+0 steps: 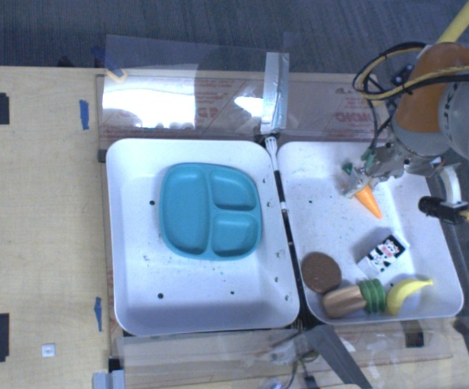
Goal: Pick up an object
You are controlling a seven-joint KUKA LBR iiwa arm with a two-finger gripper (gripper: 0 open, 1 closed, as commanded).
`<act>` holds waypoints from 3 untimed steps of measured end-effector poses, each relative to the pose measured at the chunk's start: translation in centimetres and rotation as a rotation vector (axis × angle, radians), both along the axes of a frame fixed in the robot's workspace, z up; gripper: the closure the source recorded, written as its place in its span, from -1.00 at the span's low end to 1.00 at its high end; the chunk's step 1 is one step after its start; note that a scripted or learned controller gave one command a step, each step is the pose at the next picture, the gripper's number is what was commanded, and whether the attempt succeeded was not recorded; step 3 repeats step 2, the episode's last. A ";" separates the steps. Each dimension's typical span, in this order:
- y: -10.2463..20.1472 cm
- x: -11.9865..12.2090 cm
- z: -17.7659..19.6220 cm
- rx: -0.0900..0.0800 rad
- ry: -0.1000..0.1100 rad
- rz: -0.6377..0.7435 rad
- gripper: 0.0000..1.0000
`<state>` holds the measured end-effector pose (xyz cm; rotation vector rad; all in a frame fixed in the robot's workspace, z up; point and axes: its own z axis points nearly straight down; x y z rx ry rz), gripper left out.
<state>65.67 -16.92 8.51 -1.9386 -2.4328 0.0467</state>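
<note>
Hand (pixel 369 171) over carrot (pixel 369 200), R bin (pixel 315 217)

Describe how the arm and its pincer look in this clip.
The arm is grey with a rounded orange band above the wrist. Black and yellow cables loop beside it. The pincer is small, metallic grey, with green details.

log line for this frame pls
gripper over right bin, above carrot | grasp: unconfirmed | blue tray in left bin
</note>
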 end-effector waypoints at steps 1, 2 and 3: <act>-1.2 -2.8 0.2 0.005 -0.045 0.083 1.00; 1.0 -0.2 11.9 0.001 -0.058 -0.081 1.00; 1.0 -0.2 11.9 0.001 -0.058 -0.081 1.00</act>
